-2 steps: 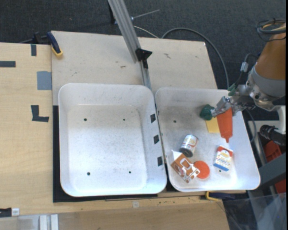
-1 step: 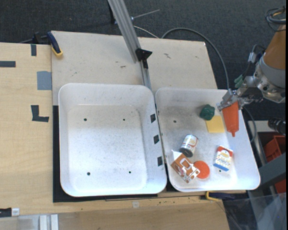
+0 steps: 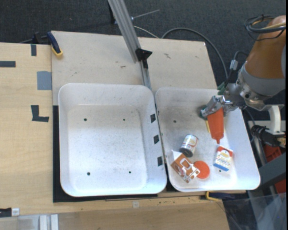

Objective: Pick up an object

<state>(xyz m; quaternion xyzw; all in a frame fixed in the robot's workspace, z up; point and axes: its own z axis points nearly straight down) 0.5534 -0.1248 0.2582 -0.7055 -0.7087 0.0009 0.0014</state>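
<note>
1. Camera view, far left: light wood bench top point(image 3: 14, 128) with dark grey tape marks; a blue-and-yellow clamp point(image 3: 54, 44) sits at the back-left corner of the tan board point(image 3: 101, 56).
2. Left shallow white plastic bin point(image 3: 69, 176), rounded corners, a few small dark dots on its floor, fine speckling.
3. A silver metal strut point(image 3: 125, 23) slants down from the top edge to a black bracket point(image 3: 143, 54) just behind the seam between the two bins.
4. Right shallow white plastic bin point(image 3: 252, 174) touches the left one along the shared edge; black clips on that seam.
5. Front of right bin: orange-and-white patterned packet point(image 3: 183, 167), lying tilted, touching a round orange disc-like piece point(image 3: 201, 170) on its right.
6. Just behind those: small silver can with a yellowish label point(image 3: 188, 144), on its side, apart from the packet.
7. Right of the can: small white carton with red top and blue print point(image 3: 223, 158), lying flat near the bin's right wall.
8. Orange elongated bottle-like object point(image 3: 216, 124), tapered end pointing to the bin front, lies between can and carton, further back.
9. Two-finger gripper point(image 3: 212, 108) sits right at the top end of the orange object, overlapping it; whether the fingers are spread or pinching it, cannot tell – too dark and small.
10. Grey arm with orange band point(image 3: 265, 51) comes in from the right edge, above the right bin's back-right corner; black cable loops on the board behind it.
</note>
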